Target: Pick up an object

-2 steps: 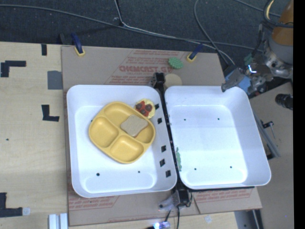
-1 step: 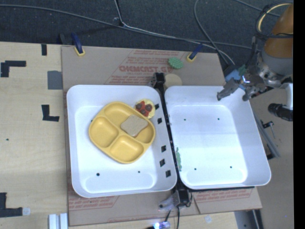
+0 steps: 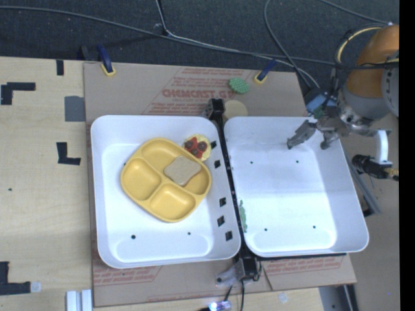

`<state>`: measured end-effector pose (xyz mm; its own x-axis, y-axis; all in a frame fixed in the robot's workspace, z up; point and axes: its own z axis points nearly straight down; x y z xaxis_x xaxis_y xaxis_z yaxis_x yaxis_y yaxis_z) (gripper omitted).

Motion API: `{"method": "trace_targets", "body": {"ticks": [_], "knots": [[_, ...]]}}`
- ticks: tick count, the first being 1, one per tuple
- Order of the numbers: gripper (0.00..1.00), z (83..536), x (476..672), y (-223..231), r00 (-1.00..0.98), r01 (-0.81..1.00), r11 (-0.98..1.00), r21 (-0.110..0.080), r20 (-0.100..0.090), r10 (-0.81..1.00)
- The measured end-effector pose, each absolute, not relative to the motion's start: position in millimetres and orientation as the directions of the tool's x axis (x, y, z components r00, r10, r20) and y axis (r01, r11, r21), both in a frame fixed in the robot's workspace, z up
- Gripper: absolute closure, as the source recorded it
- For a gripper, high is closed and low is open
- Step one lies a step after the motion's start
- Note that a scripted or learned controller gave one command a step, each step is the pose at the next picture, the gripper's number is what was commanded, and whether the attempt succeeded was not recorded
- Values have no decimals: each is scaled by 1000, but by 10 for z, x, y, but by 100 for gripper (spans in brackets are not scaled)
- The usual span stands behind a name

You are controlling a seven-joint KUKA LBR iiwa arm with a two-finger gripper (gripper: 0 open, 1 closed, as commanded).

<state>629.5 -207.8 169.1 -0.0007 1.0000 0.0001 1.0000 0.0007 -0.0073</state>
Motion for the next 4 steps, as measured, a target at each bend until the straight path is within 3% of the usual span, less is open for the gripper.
{"method": "trace_targets", "body": {"ticks": [1,2,4], "knots": [[0,1056,6336,-2059,-2,1000,2,-7,1,1000],[100,1204,6357,-2056,-4,1000,4,-1,-1,1000],[100,2364,6370,-1925,-3,1000,3,5,-1,1000]]}}
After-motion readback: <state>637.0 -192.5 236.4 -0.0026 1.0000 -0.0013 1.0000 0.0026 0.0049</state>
